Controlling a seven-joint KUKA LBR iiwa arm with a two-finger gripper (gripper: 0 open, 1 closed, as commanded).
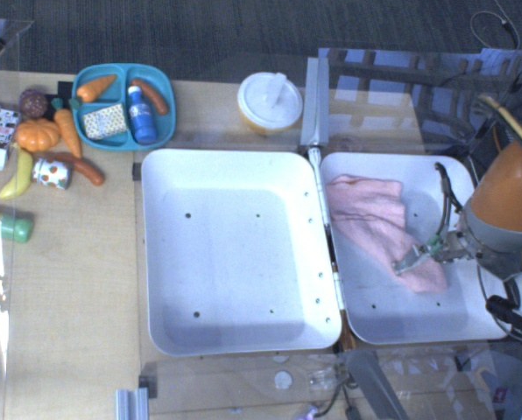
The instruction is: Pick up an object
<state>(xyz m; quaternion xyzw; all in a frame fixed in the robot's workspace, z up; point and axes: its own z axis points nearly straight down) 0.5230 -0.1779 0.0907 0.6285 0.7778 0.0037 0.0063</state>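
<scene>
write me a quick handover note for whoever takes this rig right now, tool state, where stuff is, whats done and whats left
Tool: down in the right bin, its tip at the lower edge of the pink cloth. Whether it is open or shut cannot be told from this view.
Pink cloth: lying crumpled in the right bin, spread from the upper left toward the middle, resting on the bin floor.
Left bin: nothing in it to pick.
Done: arm has reached the cloth.
Left: confirm a grasp and lift the cloth; no lift is visible yet.

Hand [409, 262] low, arm [506, 201] reaching leftward.
</scene>
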